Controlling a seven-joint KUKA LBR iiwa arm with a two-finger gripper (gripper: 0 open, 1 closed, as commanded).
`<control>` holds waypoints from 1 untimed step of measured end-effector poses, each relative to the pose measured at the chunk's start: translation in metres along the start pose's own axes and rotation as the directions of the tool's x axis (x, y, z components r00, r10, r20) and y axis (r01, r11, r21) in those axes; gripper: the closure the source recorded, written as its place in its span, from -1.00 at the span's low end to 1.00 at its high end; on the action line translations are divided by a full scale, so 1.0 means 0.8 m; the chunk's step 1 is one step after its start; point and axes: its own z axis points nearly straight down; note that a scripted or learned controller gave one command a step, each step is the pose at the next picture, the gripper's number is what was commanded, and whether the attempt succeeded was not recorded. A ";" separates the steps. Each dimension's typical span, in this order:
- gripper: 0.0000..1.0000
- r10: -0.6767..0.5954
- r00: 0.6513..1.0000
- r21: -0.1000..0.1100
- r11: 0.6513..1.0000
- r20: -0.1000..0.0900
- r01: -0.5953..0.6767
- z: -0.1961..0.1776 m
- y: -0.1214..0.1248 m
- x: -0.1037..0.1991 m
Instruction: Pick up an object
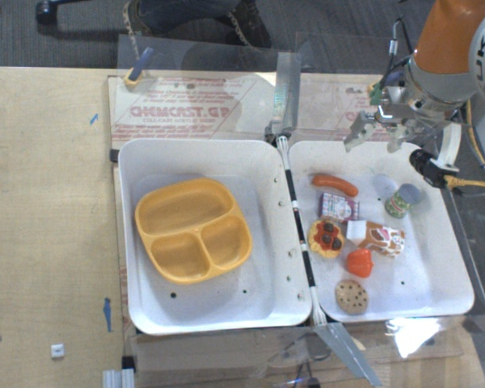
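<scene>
A pale wooden bench [40, 217] on grey carpet bears two white bins. The two-finger metal gripper [377, 132] hangs spread open and empty above the right bin's [457, 285] far edge, apart from the toy sausage [335, 183].

A pale wooden bench [40, 217] bears two white bins side by side — left [137, 156], right [453, 289].

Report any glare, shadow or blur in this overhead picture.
Camera view: glare whitens the clear panel behind the bins and a shiny patch at the bench's front edge; soft shadow lies inside the yellow tray; the claw looks slightly blurred; the toy foods are sharp.
</scene>
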 end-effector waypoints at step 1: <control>-1.00 0.090 0.996 0.000 0.996 0.000 -0.090 0.106 -0.047 -0.117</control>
